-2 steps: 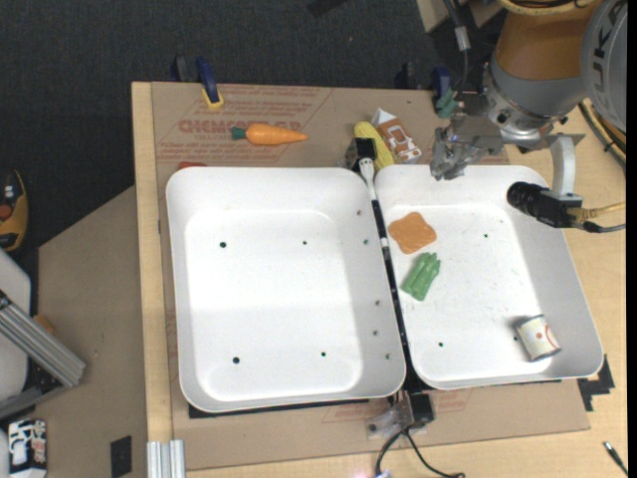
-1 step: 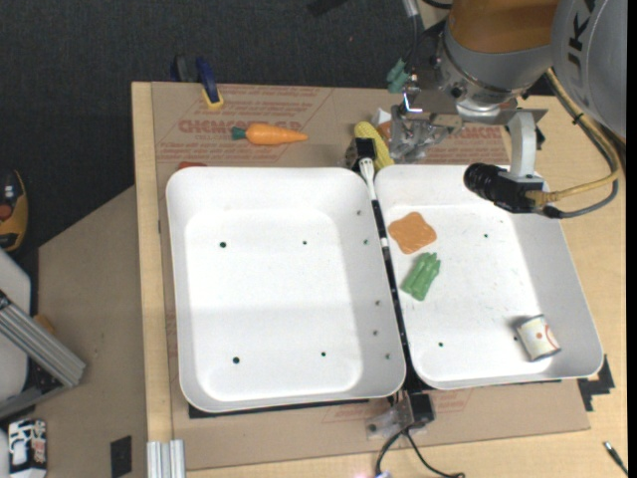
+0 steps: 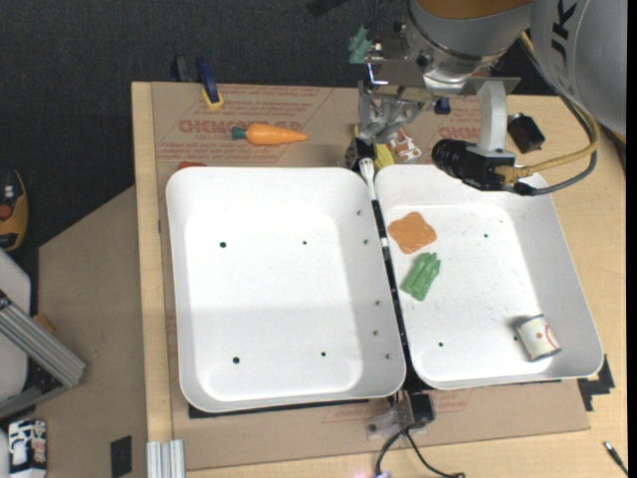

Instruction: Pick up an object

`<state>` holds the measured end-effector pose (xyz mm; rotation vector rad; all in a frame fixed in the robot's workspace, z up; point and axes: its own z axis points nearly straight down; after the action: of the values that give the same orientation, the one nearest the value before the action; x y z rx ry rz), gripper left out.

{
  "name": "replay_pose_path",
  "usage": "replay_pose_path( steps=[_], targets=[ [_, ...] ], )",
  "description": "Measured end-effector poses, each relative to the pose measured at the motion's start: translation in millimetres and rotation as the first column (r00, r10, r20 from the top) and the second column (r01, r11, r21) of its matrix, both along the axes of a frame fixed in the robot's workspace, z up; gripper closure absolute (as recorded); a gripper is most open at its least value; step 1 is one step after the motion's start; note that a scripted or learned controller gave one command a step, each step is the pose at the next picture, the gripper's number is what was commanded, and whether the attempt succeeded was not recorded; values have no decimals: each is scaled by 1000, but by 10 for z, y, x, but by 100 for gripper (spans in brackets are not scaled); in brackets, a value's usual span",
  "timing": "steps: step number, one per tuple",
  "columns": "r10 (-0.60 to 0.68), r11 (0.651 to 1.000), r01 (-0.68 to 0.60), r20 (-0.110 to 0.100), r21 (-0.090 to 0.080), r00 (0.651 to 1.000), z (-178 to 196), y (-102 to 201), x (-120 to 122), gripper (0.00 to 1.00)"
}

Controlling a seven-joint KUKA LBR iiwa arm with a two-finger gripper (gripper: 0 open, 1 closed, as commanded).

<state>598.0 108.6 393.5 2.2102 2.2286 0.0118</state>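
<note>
Camera view, operator — you look down on two white bins side by side. Right bin (image 3: 557, 267) holds three things: orange flat piece (image 3: 411, 232) near divider, green piece (image 3: 421, 275) just below it with long axis running upper right to lower left, small white cylinder (image 3: 536, 336) lying on its side near front right corner. Left bin (image 3: 199, 267) shows bare floor. Gripper (image 3: 383, 118) hangs above back edge between bins — whether it is parted or closed, cannot tell. Toy carrot (image 3: 269, 134) on bench behind left bin, tip pointing right. Red print on bench unreadable.
</note>
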Motion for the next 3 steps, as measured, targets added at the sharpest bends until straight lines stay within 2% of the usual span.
replay_pose_path(
  steps=[1, 2, 3],
  targets=[
    [4, 1000, -4, -1, 3, 1000, 520, 925, -310, 100],
    [-1, 1000, 1, 0, 2, 1000, 976, 1185, -742, 100],
    [-5, 1000, 5, 1, 2, 1000, 1459, 1162, -1204, 100]
  ],
)
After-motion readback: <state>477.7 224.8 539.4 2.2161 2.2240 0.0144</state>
